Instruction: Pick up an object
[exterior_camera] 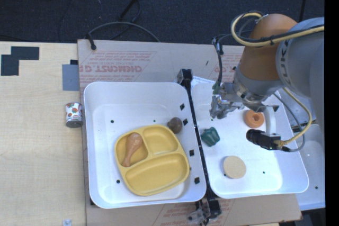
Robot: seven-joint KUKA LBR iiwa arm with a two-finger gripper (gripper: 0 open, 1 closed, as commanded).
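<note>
My gripper [218, 109] hangs over the upper left part of the right bin [286, 182], fingers pointing down at the bin floor with nothing visibly between them. A green object [210, 136] lies just below it, near the divider. An orange ring [254, 118] rests to the gripper's right, partly beside the arm. A round tan disc [234, 166] lies lower in the same bin. In the left bin [100, 114], a yellow divided plate [153, 159] carries a chicken drumstick [131, 148], and a small brown ball [174, 125] sits at the plate's upper right edge.
A small patterned can [73, 114] lies on the bench left of the left bin. A black cable connector [263, 139] dangles from the wrist over the right bin. A black divider bar [193, 129] runs between the bins.
</note>
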